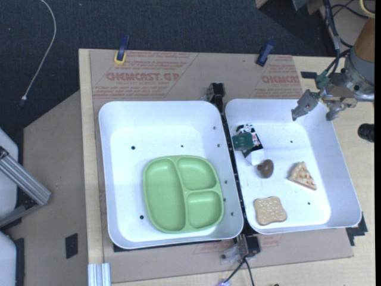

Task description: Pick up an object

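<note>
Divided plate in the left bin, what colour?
Light green, plain, no pattern: the plate lies in the left bin, seen in the camera view.

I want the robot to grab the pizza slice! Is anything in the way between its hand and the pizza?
Nothing visible blocks it. The hand hovers over the right bin's far corner, and bare white floor lies between it and the pizza slice. The brown lump sits off to the side.
</note>
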Controlling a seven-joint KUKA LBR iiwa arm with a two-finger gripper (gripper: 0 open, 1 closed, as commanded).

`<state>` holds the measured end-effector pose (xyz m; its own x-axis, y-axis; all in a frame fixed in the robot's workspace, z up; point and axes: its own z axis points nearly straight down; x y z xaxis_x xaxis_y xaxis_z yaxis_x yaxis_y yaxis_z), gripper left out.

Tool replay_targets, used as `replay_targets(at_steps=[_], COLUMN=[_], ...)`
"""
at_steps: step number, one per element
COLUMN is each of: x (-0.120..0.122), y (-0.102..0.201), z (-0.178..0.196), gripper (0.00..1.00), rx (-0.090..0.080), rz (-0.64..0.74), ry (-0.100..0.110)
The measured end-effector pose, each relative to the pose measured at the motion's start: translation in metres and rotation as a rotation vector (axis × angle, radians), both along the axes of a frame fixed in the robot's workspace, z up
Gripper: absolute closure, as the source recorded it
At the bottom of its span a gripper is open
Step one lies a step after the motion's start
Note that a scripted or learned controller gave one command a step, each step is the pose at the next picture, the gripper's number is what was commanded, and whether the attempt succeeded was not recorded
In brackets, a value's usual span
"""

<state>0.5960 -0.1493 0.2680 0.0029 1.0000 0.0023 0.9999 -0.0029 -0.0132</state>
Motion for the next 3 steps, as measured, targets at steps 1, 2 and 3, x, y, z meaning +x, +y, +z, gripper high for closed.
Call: replay_targets(at_steps=[1,2,3], x=[0.002,0.008,0.003], y=[0.000,-0.003,0.001], z=[0.007,-0.053,-0.116], gripper=[0.00,0.00,0.00], rx=[-0.002,-0.001,0.000], rz=[0.003,0.003,0.003], ry=[-0.013,-0.007,-0.006])
